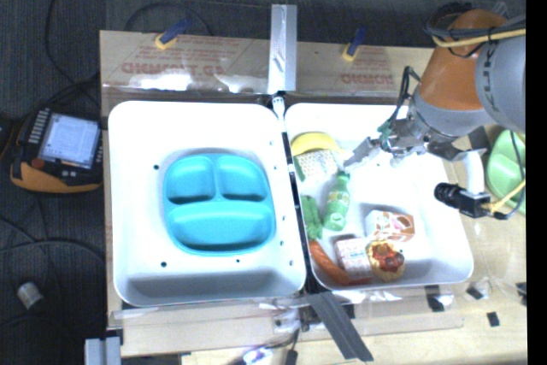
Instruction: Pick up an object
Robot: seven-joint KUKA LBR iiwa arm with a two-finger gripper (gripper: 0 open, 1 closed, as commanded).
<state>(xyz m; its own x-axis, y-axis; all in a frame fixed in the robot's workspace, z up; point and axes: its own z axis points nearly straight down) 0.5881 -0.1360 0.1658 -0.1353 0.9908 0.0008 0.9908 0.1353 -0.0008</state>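
Note:
My gripper [361, 153] hangs over the back part of the right bin [444, 222], pointing left toward the objects along the bin's left side. Its tip is just right of a checked packet [314, 164] and a yellow fruit [311, 141], and just above a small green bottle [338, 199]. I see nothing held in it. Further forward lie a white and red carton [391, 224], a small box [350, 252], a red and yellow fruit cup [385, 259], an orange carrot [327, 267] and a green vegetable [309, 216].
The left bin [137, 184] holds a blue divided plate [219, 201]. The arm's orange band [451, 74] and grey wrist stand over the right bin's back right corner. A black knob [453, 195] juts in at the right rim. A handheld screen [67, 141] lies left of the bench.

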